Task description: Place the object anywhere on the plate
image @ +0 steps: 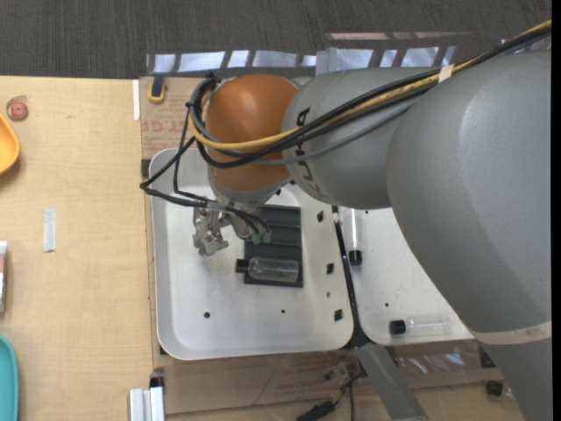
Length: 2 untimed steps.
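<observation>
Pincer: two-finger metal gripper, pointing down over the upper middle of the left bin. Whether it is spread or pressed together cannot be told.
Arm: grey arm with an orange band, reaching in from the right. It hangs over the far part of the left bin and covers much of the right bin.
Left bin: shallow white plastic bin, floor dotted with a few small dark spots. The gripper hangs above it.
Right bin: second shallow white plastic bin, touching the left bin along a dark seam.
Task's thing: not certain which it is. The loose pieces seen in the bins are the two below, both in the right bin and apart from the gripper.
Piece 1: black-capped clear tube, lying on its side near the front of the right bin.
Piece 2: small black knob, just beside the right bin's left wall. What it belongs to cannot be told.
Bench: pale wooden bench top, left of the bins.
Bench items: orange curved thing and teal rounded thing, both cut by the left edge; small reddish disc; pale grey strip.
</observation>
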Each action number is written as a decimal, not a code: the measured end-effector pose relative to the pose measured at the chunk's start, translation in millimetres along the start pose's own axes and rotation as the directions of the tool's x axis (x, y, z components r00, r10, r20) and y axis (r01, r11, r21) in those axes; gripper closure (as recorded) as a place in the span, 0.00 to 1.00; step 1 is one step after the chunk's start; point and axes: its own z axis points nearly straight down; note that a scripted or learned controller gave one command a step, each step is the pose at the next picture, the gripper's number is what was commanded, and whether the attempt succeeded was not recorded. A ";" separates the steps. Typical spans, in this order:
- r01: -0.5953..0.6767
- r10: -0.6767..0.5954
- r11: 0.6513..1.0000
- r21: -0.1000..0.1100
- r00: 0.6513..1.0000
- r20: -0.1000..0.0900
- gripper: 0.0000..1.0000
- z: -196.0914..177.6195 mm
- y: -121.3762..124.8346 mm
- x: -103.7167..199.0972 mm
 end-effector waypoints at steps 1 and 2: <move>-0.349 0.349 0.937 0.005 0.937 -0.005 1.00 10.8 7.4 18.8; -0.349 0.349 0.937 0.005 0.937 -0.005 0.00 10.8 7.4 18.8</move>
